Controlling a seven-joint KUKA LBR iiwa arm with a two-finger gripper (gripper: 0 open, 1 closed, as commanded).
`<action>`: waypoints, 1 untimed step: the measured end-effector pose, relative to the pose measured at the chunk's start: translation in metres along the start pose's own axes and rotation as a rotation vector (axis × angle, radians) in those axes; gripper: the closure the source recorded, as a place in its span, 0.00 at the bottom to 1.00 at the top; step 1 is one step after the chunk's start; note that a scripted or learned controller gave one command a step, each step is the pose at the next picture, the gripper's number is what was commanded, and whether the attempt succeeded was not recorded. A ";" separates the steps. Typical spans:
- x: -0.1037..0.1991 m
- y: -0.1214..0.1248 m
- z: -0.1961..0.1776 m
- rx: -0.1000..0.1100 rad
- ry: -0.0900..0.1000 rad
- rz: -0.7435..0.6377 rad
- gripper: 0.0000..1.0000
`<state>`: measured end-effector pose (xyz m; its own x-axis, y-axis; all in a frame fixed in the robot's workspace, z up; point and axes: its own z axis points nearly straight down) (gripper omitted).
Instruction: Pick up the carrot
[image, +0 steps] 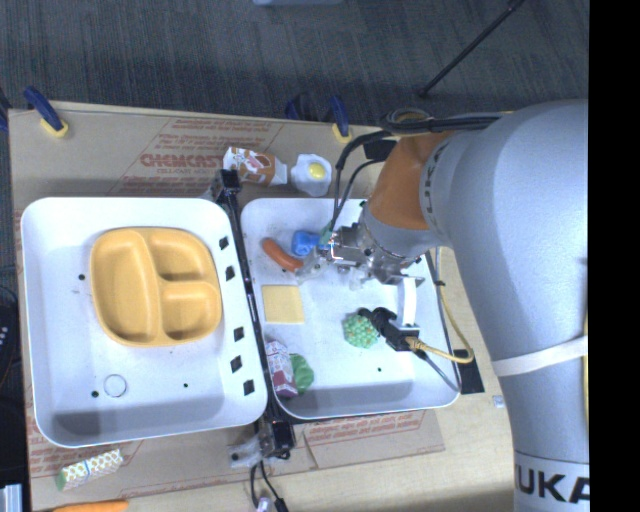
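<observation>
red printed lettering is showing on the flattened brown cardboard sheet (150, 150) lying under the two bins; the largest word, above the left bin, is looking like "chemcas…", with its end cut off by a small packet. the smaller red lines around it, and those along the cardboard's front edge, are staying too small to read. white capital letters "uka" are standing on the grey robot arm (545, 300) at the lower right, the start of the word being cut by the frame edge.
</observation>
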<state>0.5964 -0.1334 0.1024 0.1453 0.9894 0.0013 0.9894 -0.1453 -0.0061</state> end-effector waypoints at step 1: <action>0.042 0.007 0.002 -0.002 0.000 0.268 0.00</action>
<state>0.6099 -0.0926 0.1000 0.4025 0.9154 0.0001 0.9154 -0.4025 -0.0043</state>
